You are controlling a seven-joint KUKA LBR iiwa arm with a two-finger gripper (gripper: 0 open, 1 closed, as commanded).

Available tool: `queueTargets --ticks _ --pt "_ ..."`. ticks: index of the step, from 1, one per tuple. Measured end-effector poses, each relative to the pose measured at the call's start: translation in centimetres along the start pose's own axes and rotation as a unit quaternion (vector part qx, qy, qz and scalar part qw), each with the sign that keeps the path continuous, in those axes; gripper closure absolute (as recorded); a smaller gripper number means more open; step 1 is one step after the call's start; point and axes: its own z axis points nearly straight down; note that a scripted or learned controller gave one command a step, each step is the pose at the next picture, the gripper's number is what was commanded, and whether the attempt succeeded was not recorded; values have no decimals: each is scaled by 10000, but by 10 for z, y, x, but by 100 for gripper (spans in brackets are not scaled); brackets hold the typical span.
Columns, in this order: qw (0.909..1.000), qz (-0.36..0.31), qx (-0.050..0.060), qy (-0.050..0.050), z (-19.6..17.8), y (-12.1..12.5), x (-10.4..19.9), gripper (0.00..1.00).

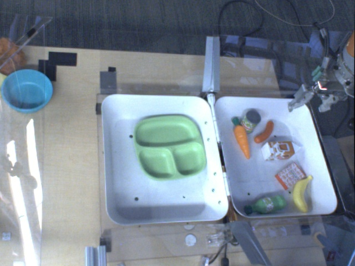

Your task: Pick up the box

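The box (290, 174) lies flat beside the banana (301, 193); light, stiff card, we judge, best gripped across its edges. We cannot tell the state of the jaws.

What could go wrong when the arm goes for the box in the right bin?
1. The orange box lies flat and close to the banana, so the gripper may knock or catch the banana.
2. The white carton sits just above it and looks box-like too; the program could grab that.

At the upper right of the frame, a grey metal gripper (310, 97) with thin pale fingers and cables is seen.
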Motion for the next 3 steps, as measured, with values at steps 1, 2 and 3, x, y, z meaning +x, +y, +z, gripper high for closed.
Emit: queueTargets --ticks 1,2,3 --pt "9958 -911 6 8 128 -97 44 0" --pt "9913 -1313 -22 -2 184 -32 11 0" --pt "9907 -1358 -29 18 192 -101 95 0"
